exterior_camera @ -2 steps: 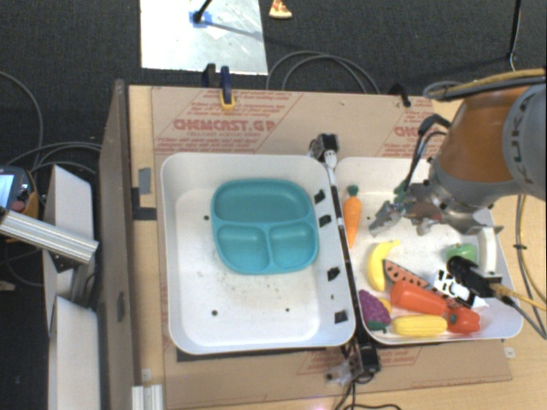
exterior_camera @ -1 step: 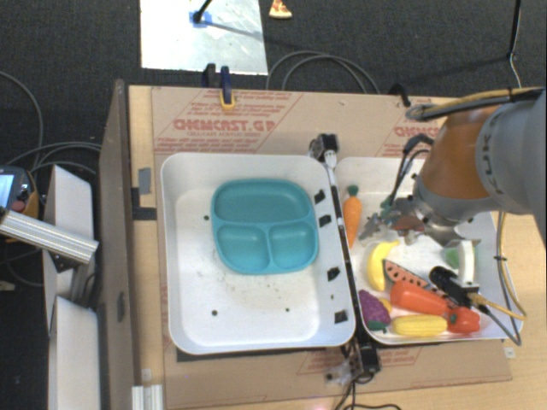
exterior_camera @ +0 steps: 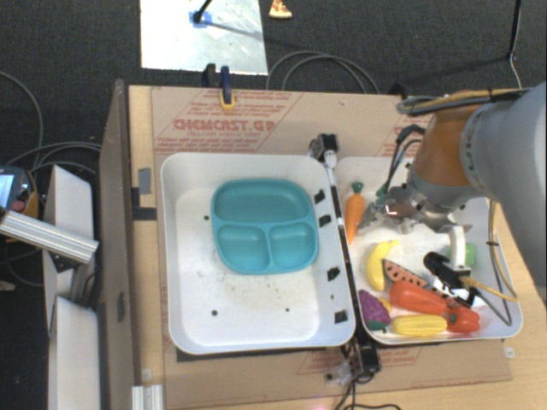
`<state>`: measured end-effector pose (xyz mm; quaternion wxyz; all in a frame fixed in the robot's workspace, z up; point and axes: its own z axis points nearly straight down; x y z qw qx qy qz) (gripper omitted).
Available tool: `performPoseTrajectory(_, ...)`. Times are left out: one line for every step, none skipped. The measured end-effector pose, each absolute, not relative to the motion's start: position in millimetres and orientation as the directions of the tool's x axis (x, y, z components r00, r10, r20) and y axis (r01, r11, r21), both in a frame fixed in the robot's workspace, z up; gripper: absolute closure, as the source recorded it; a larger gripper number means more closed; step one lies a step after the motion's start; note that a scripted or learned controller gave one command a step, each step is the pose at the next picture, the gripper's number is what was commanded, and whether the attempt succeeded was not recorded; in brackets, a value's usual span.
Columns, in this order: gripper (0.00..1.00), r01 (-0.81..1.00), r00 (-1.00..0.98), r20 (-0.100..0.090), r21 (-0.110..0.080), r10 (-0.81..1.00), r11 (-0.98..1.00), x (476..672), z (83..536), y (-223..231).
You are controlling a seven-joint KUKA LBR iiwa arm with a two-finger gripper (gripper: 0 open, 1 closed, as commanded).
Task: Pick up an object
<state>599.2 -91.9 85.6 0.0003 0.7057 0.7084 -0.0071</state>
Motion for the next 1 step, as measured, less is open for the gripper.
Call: performPoseTrajectory(0.00, 1.000, 0.002, 0.001, -0.005, 1.000, -0.002, 537.8, 83.7, -101.6)
